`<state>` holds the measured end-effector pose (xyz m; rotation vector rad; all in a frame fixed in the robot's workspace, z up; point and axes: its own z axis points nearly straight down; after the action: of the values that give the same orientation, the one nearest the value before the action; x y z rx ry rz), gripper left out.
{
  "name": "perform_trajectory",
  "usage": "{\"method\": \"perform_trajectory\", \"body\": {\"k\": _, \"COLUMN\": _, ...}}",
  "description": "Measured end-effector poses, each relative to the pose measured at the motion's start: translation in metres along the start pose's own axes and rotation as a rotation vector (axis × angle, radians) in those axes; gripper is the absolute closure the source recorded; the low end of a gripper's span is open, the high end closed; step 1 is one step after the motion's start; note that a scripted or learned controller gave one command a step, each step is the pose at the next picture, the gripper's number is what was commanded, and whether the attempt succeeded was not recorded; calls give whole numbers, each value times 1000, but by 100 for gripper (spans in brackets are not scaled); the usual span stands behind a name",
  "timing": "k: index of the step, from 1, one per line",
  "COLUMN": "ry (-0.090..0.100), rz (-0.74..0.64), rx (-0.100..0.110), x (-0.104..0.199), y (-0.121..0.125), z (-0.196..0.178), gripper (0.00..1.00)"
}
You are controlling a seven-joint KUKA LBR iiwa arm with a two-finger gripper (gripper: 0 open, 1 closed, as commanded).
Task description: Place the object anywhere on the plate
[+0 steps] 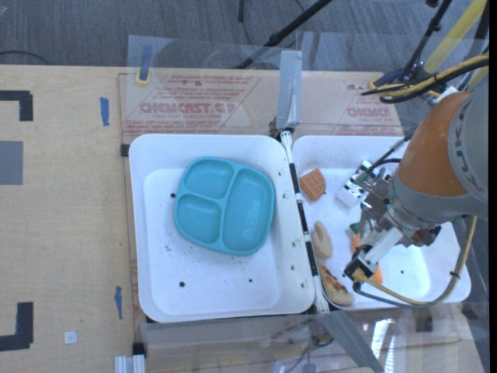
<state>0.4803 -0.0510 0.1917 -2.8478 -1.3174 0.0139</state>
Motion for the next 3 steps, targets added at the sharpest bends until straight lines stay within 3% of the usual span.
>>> {"method": "perform_trajectory", "body": {"k": 1, "ry": 4, "rz": -300, "rx": -3, "x": -8, "y": 16, "z": 8, "gripper": 100}}
{"method": "perform_trajectory", "body": {"k": 2, "ry": 4, "rz": -488, "rx": -7, "x": 15, "y": -14, "z": -16, "gripper": 100}}
{"method": "perform_trajectory", "body": {"k": 3, "ry": 2, "rz": -681, "rx": -10, "x": -28, "y": 22, "z": -117, "gripper": 100}}
